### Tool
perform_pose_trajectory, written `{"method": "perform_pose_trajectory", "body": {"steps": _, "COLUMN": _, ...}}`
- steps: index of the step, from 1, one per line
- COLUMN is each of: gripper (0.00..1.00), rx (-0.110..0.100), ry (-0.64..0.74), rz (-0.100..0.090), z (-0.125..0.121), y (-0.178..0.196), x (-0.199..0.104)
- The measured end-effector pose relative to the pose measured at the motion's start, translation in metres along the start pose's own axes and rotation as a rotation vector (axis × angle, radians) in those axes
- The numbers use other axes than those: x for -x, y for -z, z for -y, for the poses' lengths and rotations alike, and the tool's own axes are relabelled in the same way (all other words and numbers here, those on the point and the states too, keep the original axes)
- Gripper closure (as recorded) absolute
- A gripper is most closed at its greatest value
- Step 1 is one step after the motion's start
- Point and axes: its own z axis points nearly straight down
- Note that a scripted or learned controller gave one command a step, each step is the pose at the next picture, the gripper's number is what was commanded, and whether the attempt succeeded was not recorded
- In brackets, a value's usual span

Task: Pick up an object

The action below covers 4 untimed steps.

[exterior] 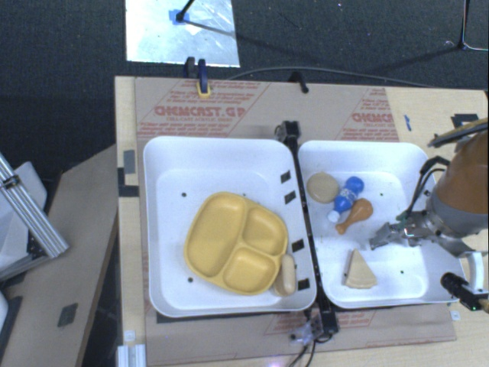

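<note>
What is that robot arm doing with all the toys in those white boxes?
The arm reaches into the right bin from the right. Its gripper hangs low in the bin, near a wedge and a drumstick, with nothing held yet. A blue bottle and a tan disc lie further back. The left bin holds a yellow tray.

I see a dark carpet floor (61,67) behind the bench (130,281) (cardboard sheet (229,109) on top), with a shiny panel (179,21) near its far edge.
</note>
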Motion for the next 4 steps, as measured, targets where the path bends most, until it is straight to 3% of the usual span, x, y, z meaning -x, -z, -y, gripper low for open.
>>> {"method": "perform_pose_trajectory", "body": {"steps": 1, "gripper": 0.00, "rx": 0.003, "ry": 0.001, "rz": 0.001, "z": -0.001, "y": -0.011, "x": 0.000}}
{"method": "perform_pose_trajectory", "body": {"steps": 2, "gripper": 1.00, "rx": 0.006, "ry": 0.001, "rz": 0.002, "z": -0.002, "y": 0.000, "x": 0.000}}
{"method": "perform_pose_trajectory", "body": {"steps": 4, "gripper": 1.00, "rx": 0.008, "ry": 0.004, "rz": 0.003, "z": -0.018, "y": 0.092, "x": 0.004}}
